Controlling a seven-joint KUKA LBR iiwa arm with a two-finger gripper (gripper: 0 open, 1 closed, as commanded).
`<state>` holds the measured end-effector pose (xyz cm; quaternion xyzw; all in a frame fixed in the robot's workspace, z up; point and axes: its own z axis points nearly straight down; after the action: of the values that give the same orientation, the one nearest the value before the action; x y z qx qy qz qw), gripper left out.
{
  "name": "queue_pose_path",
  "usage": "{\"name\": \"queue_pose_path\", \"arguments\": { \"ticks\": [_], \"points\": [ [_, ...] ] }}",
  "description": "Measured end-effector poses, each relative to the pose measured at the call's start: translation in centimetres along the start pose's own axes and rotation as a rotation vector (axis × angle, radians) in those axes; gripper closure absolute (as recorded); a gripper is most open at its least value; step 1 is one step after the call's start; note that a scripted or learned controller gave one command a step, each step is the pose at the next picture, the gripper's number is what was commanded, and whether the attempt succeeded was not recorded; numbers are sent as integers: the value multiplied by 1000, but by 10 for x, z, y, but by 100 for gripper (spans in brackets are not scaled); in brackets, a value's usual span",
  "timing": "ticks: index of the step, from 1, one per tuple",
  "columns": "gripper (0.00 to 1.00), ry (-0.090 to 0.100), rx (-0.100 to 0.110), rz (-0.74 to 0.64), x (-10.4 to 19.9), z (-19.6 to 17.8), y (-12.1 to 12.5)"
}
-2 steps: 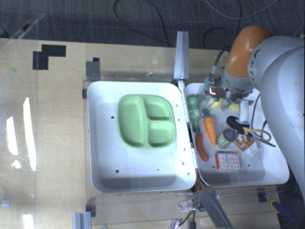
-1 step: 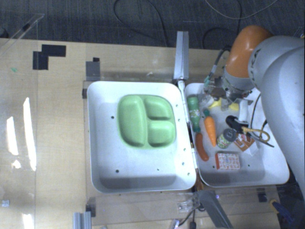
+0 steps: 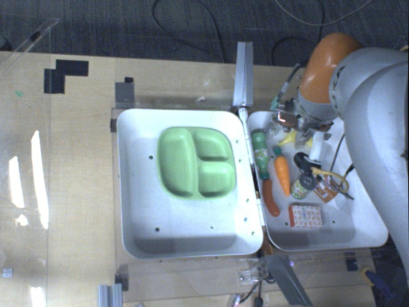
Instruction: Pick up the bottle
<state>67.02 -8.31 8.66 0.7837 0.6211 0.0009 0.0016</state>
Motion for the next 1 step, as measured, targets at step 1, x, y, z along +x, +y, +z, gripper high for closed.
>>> {"name": "queue_pose_path", "arguments": {
  "ticks": [1],
  "points": [
    [0,3,-4,122,-13,-1,-40]
  ]
}}
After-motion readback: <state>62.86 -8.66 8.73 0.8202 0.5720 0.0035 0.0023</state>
